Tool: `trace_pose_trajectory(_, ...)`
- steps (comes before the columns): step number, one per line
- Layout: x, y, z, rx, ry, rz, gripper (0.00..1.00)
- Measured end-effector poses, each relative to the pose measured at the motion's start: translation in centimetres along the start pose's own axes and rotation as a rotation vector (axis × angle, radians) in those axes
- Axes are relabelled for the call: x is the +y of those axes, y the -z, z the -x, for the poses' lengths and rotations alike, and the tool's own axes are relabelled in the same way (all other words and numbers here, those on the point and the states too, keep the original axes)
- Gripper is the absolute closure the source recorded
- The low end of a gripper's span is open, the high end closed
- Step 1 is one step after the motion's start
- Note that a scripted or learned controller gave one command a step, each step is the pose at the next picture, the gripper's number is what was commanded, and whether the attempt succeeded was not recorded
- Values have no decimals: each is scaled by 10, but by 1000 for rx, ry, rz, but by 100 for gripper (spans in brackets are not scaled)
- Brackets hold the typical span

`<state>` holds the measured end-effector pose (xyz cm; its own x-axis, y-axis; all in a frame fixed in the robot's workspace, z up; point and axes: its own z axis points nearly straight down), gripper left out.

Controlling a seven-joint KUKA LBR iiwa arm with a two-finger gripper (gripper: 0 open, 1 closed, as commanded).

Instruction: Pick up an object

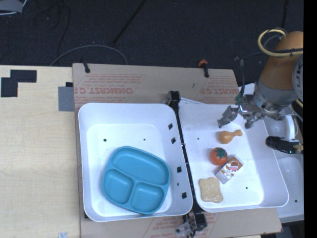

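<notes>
A dark floor strewn with cables is seen behind a pale wooden surface (34, 148), on which a sheet of printed brown cardboard (148, 86) is laid beneath two shallow white bins set side by side. The left white bin (94, 118) is occupied by one blue plastic tray with three compartments (135, 180), lying slightly turned. The right white bin (257, 182) is occupied by four small things, arranged roughly in a line from upper right to lower left: one orange-tan toy chicken drumstick (230, 135), one red-orange toy tomato with a green top (218, 155), one small white and red carton (229, 169), and one flat tan biscuit-shaped piece (211, 190).

The grey arm with its orange band (283, 63) is brought in from the right edge and is bent downward over the upper right part of the right bin. The gripper (238, 117) is held low at the bin's far side, and its dark fingers (227, 118) are seen spread apart, with nothing held between them. The drumstick lies just below and between the fingers, close to them, though whether it is touched cannot be told. The tomato, carton and biscuit piece lie further towards the near side, apart from the fingers.
</notes>
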<state>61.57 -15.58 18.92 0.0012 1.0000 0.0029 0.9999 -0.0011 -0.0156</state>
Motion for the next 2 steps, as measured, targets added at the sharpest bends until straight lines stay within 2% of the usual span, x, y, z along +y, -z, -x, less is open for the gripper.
trace_pose_trajectory(1,3,7,0,-2,1,12,0)
trace_pose_trajectory(2,2,-57,-2,-2,1,9,0)
